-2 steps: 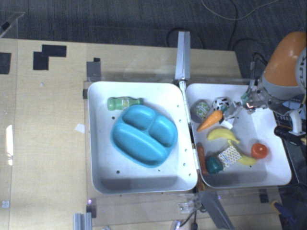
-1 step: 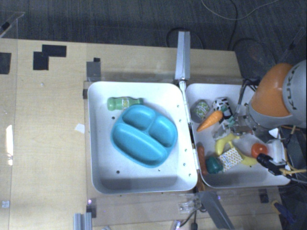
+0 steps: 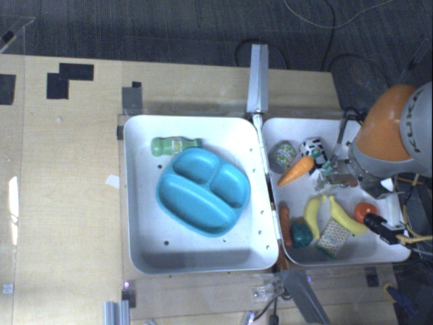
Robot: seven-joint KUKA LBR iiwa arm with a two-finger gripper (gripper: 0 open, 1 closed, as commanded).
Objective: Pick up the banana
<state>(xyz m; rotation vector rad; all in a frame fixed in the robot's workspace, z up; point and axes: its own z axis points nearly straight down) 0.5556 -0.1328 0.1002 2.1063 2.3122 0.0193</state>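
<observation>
The curved yellow banana (image 3: 346,219) is lying low in the right shallow white bin (image 3: 298,254), a second, paler yellow curved piece (image 3: 312,215) sitting just beside it on the left and a speckled square packet (image 3: 331,237) touching its lower end. An orange carrot (image 3: 296,171) is resting above them. The gripper (image 3: 336,176) is hovering just above the banana; whether it is open, I cannot tell. The left bin (image 3: 135,249) is carrying a blue divided plastic plate (image 3: 203,190) and a green bottle (image 3: 174,145).
</observation>
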